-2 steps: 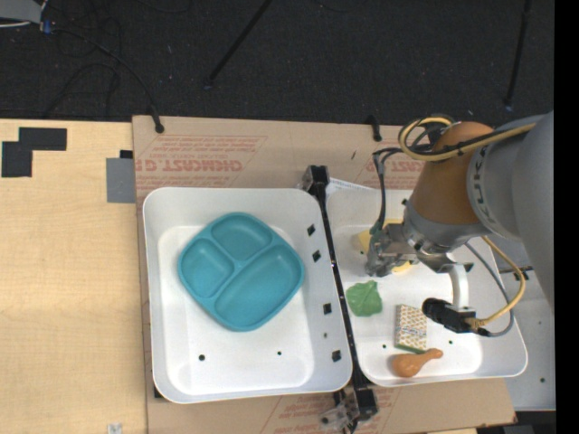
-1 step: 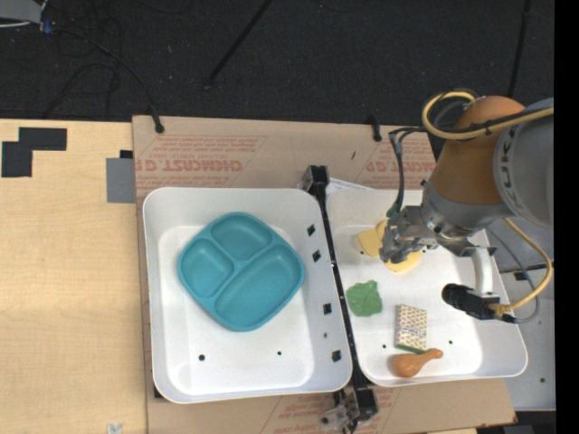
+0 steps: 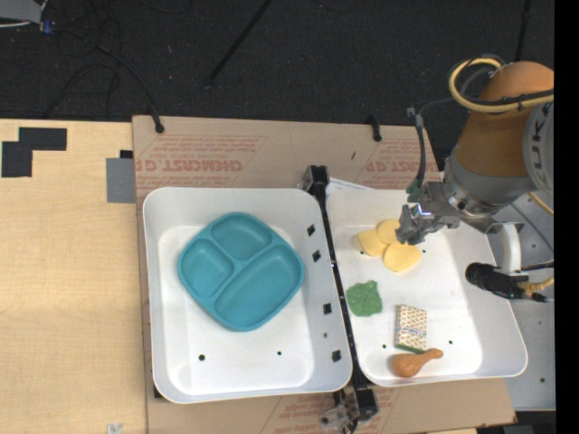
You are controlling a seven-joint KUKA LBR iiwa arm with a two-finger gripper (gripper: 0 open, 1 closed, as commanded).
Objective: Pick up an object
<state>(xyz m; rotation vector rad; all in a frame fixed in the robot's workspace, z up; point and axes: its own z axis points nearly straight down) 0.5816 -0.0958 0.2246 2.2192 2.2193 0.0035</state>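
In the right bin (image 3: 488,355) lie several small items: a pale yellow lumpy piece (image 3: 391,247) near the bin's upper left, a green leafy piece (image 3: 364,298) below it, a small patterned box (image 3: 412,326) and an orange drumstick-shaped piece (image 3: 414,363) near the front edge. My gripper (image 3: 410,229) hangs at the right upper side of the yellow piece, close above or touching it. Nothing shows between its tips.
The left bin (image 3: 172,360) holds a teal divided plate (image 3: 241,269). A black divider rail (image 3: 327,269) runs between the bins. A black handle-like part (image 3: 496,281) juts in over the right bin's right edge. Cardboard lies under both bins.
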